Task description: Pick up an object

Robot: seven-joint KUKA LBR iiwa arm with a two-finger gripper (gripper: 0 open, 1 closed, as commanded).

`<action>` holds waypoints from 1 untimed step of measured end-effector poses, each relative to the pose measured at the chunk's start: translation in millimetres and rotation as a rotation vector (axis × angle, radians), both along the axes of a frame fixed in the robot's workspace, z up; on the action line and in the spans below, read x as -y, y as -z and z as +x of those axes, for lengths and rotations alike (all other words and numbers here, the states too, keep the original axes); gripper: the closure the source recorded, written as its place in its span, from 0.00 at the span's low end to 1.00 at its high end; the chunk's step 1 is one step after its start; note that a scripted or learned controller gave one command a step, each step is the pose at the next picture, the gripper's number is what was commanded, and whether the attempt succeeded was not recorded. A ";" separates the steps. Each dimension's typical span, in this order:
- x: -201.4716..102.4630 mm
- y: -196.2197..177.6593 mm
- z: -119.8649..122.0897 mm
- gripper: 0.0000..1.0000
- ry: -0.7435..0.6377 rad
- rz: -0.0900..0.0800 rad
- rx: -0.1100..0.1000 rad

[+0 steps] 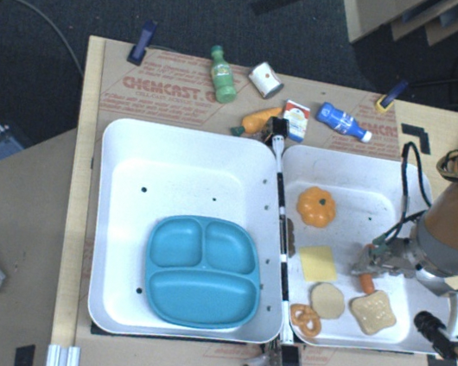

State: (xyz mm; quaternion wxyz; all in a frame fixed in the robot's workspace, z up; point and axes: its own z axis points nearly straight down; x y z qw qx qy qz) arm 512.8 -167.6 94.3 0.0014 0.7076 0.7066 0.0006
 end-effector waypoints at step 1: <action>-66.2 9.4 7.8 1.00 -0.003 0.002 -0.002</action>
